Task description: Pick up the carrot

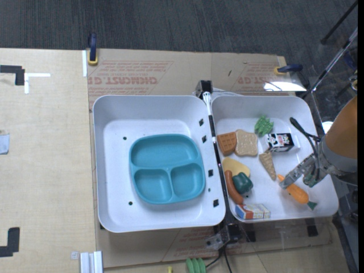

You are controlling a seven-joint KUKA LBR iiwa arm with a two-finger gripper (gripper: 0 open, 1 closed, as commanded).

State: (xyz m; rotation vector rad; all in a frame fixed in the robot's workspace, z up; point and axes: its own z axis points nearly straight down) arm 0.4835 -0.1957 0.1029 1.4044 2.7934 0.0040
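Carrot [297, 194] lies in right bin [324, 152], near corner, long axis roughly left-right. Your gripper [300, 177] sits just above it; jaw state: cannot tell. Drop straight down.

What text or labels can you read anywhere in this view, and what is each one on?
Red print on the cardboard sheet behind the left bin: mirrored and upside down, too blurred to quote.
Red print on the cardboard behind the right bin: likewise unreadable.
Black-and-white carton: markings too small to read.
Small red-and-white box: print too small to read.
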